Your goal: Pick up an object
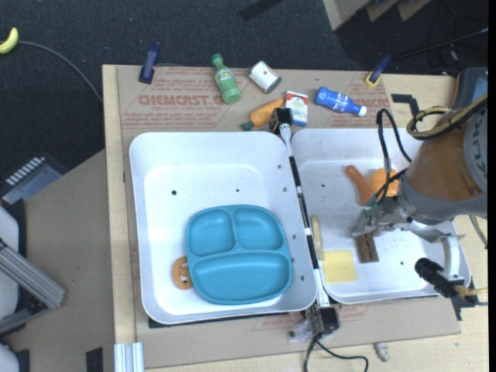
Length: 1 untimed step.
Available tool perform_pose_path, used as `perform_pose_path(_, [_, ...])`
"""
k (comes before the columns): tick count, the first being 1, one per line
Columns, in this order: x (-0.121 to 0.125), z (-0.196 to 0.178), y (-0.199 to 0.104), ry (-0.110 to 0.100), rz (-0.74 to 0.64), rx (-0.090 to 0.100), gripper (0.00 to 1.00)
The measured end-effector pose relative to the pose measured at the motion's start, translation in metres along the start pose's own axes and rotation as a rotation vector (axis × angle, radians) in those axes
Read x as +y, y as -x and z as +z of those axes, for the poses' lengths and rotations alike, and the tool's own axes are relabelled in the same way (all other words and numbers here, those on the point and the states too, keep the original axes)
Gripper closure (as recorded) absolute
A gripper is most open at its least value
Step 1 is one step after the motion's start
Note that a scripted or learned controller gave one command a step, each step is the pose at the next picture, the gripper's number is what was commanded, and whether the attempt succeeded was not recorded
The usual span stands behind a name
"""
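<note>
The blue divided plate [239, 254] lies nearest the camera, in the lower half of the left bin [155, 169], with a small brown pretzel-shaped piece [181, 273] poking out from under its lower left edge. Going by size, the table [124, 115] comes first, a tan board with red lettering across its upper strip, filling the middle of the frame. The two white bins sit on it side by side, their rims meeting at the centre; the right bin [325, 153] takes up the right half. The grey arm [442, 169] reaches in from the right edge of the frame over the right bin, black cables looping above it. Its pincer [366, 227] hangs low in the middle of that bin, above a small brown block [366, 248]; whether the tips are spread or pressed together, I cannot tell. Just to its upper left lies an orange carrot-shaped toy [358, 181], and a yellow square pad [339, 266] lies to its lower left, near the bin's bottom edge. Along the table's upper strip, outside the bins, lie a green bottle [226, 80], a blue bottle [339, 101], a small red-and-white carton [296, 107] and a white can [264, 76].
</note>
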State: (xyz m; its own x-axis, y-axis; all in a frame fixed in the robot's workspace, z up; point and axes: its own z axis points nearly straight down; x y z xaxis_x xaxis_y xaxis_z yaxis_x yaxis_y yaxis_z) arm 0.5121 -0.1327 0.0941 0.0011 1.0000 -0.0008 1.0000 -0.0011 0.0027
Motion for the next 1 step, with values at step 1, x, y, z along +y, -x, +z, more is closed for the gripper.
perform_pose_path(1, [0.0086,-0.0909,-0.0790,-0.001,-0.003,0.002,1.00])
